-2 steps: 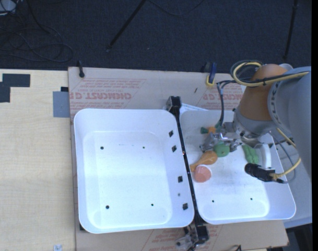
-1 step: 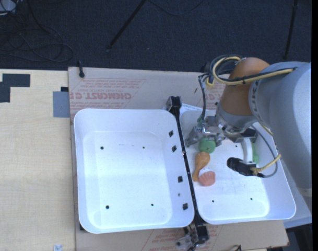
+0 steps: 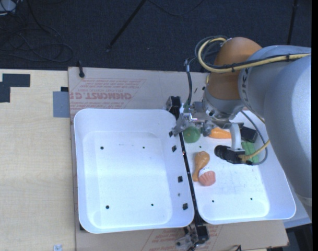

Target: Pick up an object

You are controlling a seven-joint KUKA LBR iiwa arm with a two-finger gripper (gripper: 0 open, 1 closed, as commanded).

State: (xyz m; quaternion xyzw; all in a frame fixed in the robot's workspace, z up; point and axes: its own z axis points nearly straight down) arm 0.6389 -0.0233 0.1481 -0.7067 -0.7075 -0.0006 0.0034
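Right bin [image 3: 273, 205] of 2, near part: pink ridged piece [image 3: 207, 178], with a tan drumstick-shaped toy [image 3: 201, 162] just beside it and behind. Farther back, green ball [image 3: 190, 135] near the bin's left wall, right under the claw [image 3: 192, 122]. Claw's opening: cannot tell. Orange carrot [image 3: 220, 134] just right of the ball.

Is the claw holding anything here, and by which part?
Cannot tell: the claw hangs right over the green ball, but no hold on it is visible.
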